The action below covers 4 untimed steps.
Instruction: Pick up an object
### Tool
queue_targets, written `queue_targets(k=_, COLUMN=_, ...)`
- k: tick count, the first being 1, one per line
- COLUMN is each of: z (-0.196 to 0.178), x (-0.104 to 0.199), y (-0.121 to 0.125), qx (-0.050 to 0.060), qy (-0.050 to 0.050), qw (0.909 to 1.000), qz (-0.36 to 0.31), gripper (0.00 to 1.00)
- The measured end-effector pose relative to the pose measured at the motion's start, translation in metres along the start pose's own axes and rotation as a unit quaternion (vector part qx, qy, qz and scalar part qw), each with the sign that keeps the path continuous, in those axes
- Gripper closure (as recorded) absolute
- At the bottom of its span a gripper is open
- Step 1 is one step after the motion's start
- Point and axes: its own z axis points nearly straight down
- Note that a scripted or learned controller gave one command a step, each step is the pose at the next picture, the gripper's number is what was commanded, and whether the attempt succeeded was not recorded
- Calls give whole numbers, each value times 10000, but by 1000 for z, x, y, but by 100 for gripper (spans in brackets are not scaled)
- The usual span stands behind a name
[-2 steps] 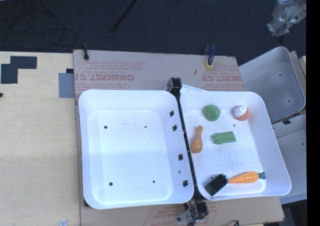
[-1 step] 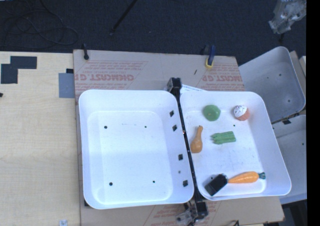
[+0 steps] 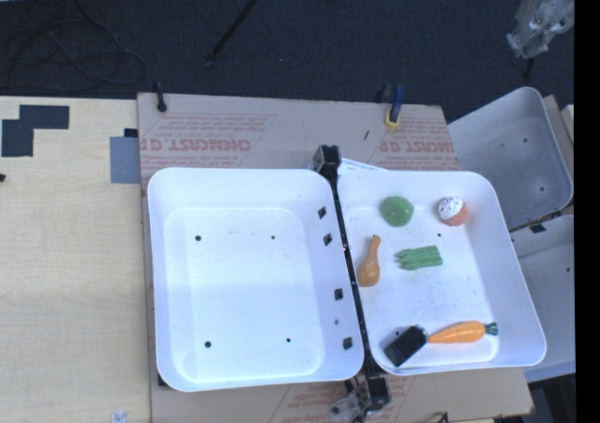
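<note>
Bins number two, shallow and white, side by side on the worktop; the left bin shows bare white floor with a few small dark dots, and the right bin carries five small things; one green round piece lies toward the far side; one white and orange-red ball-like piece sits just right of it, apart from it; one orange gourd-shaped piece with a narrow neck lies near the divider between the bins, neck pointing away from the camera; one green ridged bar lies flat just right of the gourd, in the bin's middle; one orange carrot with a small green tip on its right end lies along the near side, its left end touching or just beside a black block at the near left corner; the claw hangs high at the upper right, over the dark floor beyond the worktop, well apart from both bins; it is pale grey and small in view, and whether it is released or clenched I cannot tell
</note>
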Motion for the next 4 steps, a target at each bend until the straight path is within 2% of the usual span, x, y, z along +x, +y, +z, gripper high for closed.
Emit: queue_targets(k=4, z=-36, x=6, y=2, qx=59, qy=1, qw=9999, qz=-131, gripper=100)
